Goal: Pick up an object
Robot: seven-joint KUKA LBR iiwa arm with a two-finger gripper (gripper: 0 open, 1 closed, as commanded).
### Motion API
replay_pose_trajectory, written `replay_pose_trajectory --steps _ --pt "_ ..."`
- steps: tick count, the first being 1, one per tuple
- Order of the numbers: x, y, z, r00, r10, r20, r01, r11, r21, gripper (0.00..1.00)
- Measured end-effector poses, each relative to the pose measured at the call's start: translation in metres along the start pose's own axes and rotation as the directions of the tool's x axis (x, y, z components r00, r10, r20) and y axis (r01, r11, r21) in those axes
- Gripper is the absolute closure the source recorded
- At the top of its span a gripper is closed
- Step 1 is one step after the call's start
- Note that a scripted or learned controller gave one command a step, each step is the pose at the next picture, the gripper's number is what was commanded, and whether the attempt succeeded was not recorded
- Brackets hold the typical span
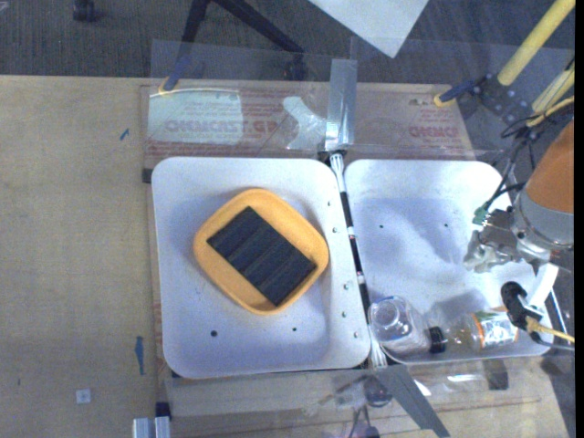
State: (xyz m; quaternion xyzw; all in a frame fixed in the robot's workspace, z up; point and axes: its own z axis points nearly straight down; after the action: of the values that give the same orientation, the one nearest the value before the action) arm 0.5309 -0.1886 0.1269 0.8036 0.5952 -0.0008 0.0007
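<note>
Camera view: bottle (474,329) lies in right bin (411,208), just below claw (488,249); claw's state unclear.

Dish (260,261) in left bin (182,199); bottle (474,331), cup (391,322) along right bin (411,199) near edge.

The desk (64,245) presents a light tan wooden surface under even, diffuse light, with small blue marks near its left side and a transparent panel (310,121) bearing reddish lettering standing along its far edge. Beyond that far edge the floor (55,48) is dark grey carpet, on which the black star base of an office chair (196,3) stands with castors visible toward the far left. A white sheet (370,3) lies angled at the top centre, and a yellow pole (547,21) slants across the far right corner.
</note>
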Motion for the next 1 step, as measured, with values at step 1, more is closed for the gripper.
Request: replay_pose_trajectory --steps 1 --pt "0.0524 -0.0029 -0.0593 1.0 -0.021 -0.002 0.021 1.0 0.001 1.0"
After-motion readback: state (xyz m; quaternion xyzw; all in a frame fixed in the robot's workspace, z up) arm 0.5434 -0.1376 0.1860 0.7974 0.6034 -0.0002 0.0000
